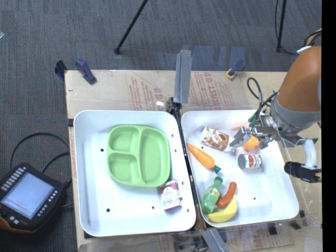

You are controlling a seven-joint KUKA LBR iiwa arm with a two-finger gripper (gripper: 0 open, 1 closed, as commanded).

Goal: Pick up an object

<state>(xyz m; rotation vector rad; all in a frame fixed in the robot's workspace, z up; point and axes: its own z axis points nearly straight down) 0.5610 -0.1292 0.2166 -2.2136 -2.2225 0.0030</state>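
Glossy smooth plastic green tray [139, 155] and white bins [94, 214]; metal-looking can [250, 161]; matt printed cardboard bench top [136, 91].

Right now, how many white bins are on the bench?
2. The left bin holds a green divided plate and a small red carton. The right bin holds the toy food, under the gripper.

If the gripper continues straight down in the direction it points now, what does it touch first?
Probably the small orange object just under the gripper in the right bin; the can lies just beyond it. Depth is unclear from this slanted view.
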